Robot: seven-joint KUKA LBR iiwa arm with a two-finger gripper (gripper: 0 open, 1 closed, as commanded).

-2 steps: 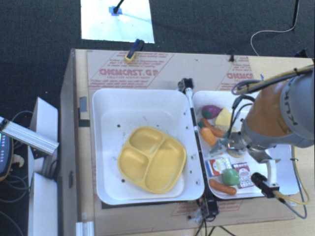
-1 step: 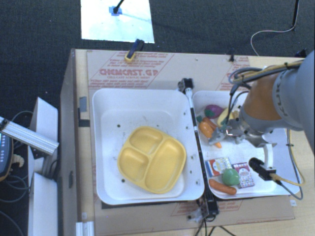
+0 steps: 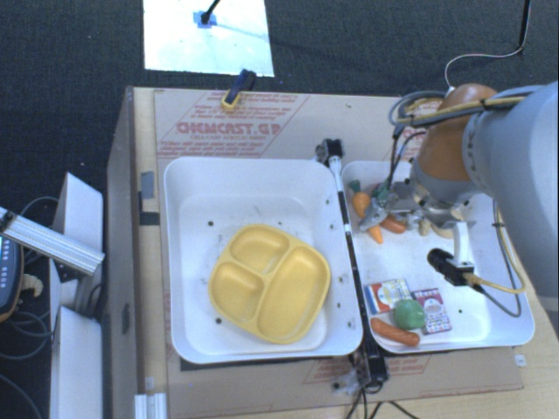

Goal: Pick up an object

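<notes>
Orange plastic shows among the clutter in the camera view: small toy carrots [image 3: 362, 204] lie in the far corner of the right bin [image 3: 511, 326], just beside the divider between the two bins. The pincer [image 3: 384, 201] is down among them, near an orange piece [image 3: 392, 226] at its tip. Its state cannot be told from here, since the wrist and cabling hide the tips.

These carrots look light, rigid and smooth, so likely slippery; a grasp across the thick middle of one would probably hold best.

The grey arm [image 3: 515, 147] reaches in from the right, its orange band [image 3: 444, 147] above the wrist, with the wrist bent down steeply into the bin's far end.

Nearer the camera in the same bin lie a green ball [image 3: 408, 313], another carrot [image 3: 395, 333] and two small printed cards [image 3: 389, 294], well apart from the pincer. The left bin [image 3: 188, 234] holds a yellow divided plate [image 3: 270, 282]. Both bins rest on a cardboard-covered surface [image 3: 253, 125].
</notes>
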